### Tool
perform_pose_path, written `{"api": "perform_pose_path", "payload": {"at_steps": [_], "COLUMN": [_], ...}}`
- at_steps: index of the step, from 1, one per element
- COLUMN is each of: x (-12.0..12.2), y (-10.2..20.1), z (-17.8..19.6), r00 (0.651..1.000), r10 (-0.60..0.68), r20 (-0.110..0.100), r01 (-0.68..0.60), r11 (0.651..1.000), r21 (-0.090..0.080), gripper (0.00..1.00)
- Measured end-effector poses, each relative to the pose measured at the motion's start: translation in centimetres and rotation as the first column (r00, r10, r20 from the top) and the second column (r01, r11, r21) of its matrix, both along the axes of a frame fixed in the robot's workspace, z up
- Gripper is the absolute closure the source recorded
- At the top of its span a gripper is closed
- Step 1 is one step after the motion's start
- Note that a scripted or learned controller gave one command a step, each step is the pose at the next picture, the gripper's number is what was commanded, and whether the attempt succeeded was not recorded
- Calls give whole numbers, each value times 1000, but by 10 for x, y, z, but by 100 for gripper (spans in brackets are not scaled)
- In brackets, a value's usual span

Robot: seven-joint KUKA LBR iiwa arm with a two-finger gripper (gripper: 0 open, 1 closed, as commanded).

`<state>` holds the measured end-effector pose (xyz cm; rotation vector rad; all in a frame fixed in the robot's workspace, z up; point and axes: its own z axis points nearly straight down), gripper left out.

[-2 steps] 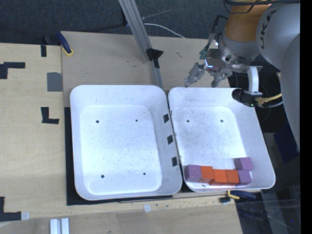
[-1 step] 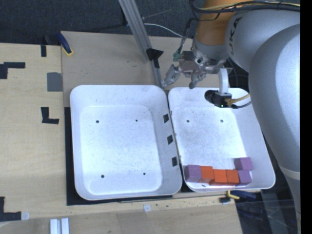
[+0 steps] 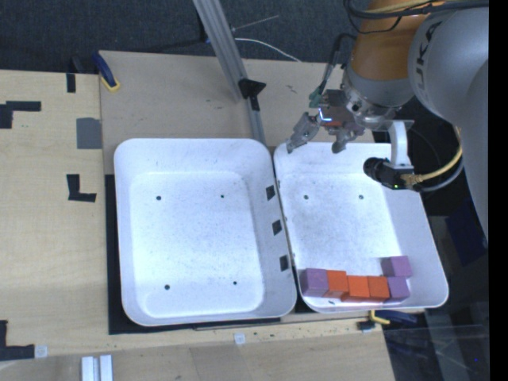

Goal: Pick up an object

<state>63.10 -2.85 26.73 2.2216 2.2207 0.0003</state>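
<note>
Camera view puts the gripper (image 3: 321, 140) above the far rim of the right bin (image 3: 413, 213), its two fingers spread and nothing between them. The blocks that could be picked sit at that bin's opposite, near end: a purple block (image 3: 316, 280), an orange block (image 3: 337, 282) beside it, a second orange block (image 3: 369, 287), and two more purple blocks (image 3: 397, 276) stacked or crowded at the bin's near right corner. The left bin (image 3: 190, 228) lies just beside the right bin and touches it along one rim. To do this step well, I would judge that the arm has to travel across the right bin toward its near rim, keep the fingers wide, and choose the end purple block, since its free side leaves room for a finger; the middle blocks touch their neighbours and offer little gap.
</note>
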Motion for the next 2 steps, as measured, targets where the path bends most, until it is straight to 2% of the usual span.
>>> {"api": "perform_pose_path", "payload": {"at_steps": [1,2], "x": [-44,-3], "y": [42,102], "z": [16,-72], "r00": [1000,1000], "r10": [6,6], "r20": [-3,-10], "r01": [-6,-6], "r11": [1000,1000], "r21": [2,0], "gripper": [0,0]}}
